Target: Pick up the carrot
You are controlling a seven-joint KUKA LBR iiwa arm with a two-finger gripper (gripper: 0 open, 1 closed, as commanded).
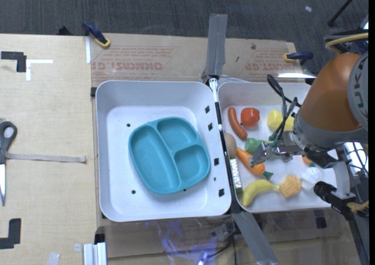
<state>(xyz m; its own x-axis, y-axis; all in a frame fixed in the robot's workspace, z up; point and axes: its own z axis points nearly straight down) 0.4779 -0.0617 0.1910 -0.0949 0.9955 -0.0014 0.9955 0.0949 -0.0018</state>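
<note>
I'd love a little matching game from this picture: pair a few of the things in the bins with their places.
Things:
1. blue divided plate
2. banana
3. hot dog
4. carrot

Places:
A. near front edge of the right bin
B. beside the pincer
C. in the left bin
D. along the right bin's left side, next to the tomato

Pairs: 1-C, 2-A, 3-D, 4-B

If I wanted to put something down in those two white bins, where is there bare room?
The left bin has a bare white floor all round the blue divided plate, widest along its left wall. The right bin is crowded: sausage, tomato, carrot, banana and the gripper among them. A small bare strip lies along its top wall.
</note>
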